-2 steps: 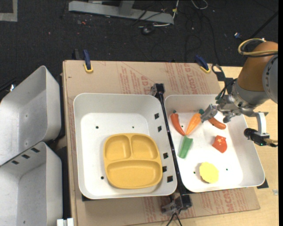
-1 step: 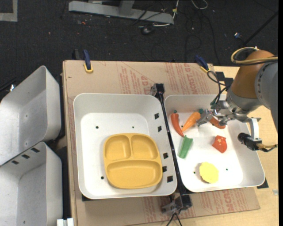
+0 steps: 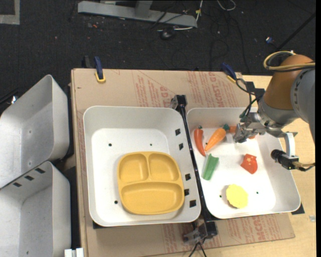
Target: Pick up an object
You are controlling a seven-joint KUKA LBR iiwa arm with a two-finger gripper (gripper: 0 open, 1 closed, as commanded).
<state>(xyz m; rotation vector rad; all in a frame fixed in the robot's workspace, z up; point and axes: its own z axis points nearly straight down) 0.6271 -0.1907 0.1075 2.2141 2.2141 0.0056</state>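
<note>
Bench point(image 3: 150, 85), board-topped, printed with red lettering, bearing two white bins side by side; a black clamp point(image 3: 200, 232) sits at the near edge between them.

Left bin point(image 3: 100, 125): one yellow plate point(image 3: 150, 182) with three compartments, lying flat towards the near side.

Right bin point(image 3: 273, 193), contents from near to far:
- Yellow round piece point(image 3: 236, 196), near the front wall, apart from the rest.
- Green piece point(image 3: 210, 167), long and slim, lying at a slant near the left wall.
- Red chunk point(image 3: 249, 163), right of the green piece, clear of it.
- Chili point(image 3: 199, 142), red, lying lengthwise close to the left wall.
- Carrot point(image 3: 215, 138), orange, slanted, just beside the chili, its thin end towards it.

Gripper point(image 3: 242, 134): low over the far half of the right bin, just right of the carrot's thick end and beyond the red chunk. Nothing can be seen held in it; how its grip stands cannot be told from this angle.

Arm point(image 3: 288, 95): grey with an orange band, entering from the right above the bin's far right corner.

Black strip point(image 3: 189, 150): runs between the two bins from near to far.

Spare bins point(image 3: 30, 150): two white ones, tilted, off the bench to the left.

Blue clamps point(image 3: 99, 70): on the bench's far edge, one left, one right.

Floor beyond: dark, with cables and a grey metal base point(image 3: 135, 12).
</note>
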